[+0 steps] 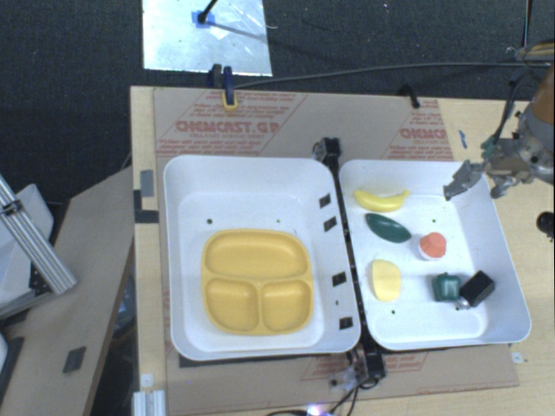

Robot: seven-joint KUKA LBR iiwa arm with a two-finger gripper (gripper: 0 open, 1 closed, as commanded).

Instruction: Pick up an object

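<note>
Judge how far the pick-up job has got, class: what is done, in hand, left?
Done: nothing looks lifted; the banana, green piece and red-and-white piece lie on the right bin floor. In hand: the gripper hangs open over that bin's far right edge, holding nothing. Left: descend, grasp, lift.

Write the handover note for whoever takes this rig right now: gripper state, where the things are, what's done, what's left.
Gripper: open, holding nothing, above the far right edge of the right bin.
Right bin holds: banana at the far side, dark green piece beside it, red-orange piece, pale yellow piece, teal and black object at the near right.
Left bin holds a yellow divided tray.
Done: nothing picked yet.
Left: choose an object, descend, grasp, lift.
</note>
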